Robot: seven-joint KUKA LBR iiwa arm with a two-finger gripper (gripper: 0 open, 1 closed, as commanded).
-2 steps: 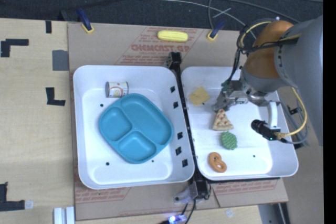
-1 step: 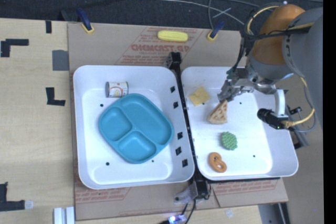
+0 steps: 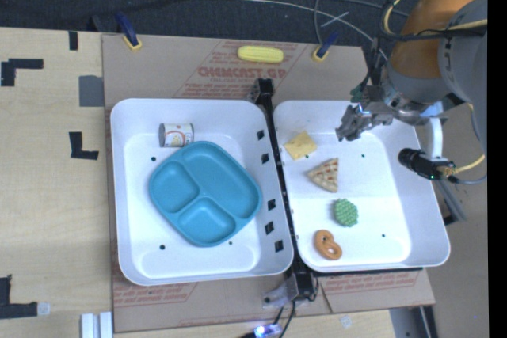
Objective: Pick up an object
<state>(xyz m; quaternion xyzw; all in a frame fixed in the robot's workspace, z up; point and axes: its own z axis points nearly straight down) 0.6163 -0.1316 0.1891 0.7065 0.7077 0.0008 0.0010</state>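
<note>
Two white bins sit on a cardboard sheet over the wooden bench; the right bin holds a pretzel, green piece, wafer wedge and cheese slice. The arm leans in from the right, gripper low over the bin's far edge, holding nothing. The cheese slice lies just left of it.

right bin: right half bare floor | its left side: cheese wedge, waffle slice, green ball, pretzel

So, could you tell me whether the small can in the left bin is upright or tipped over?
Tipped over: the can lies on its side beside the blue tray.
</note>
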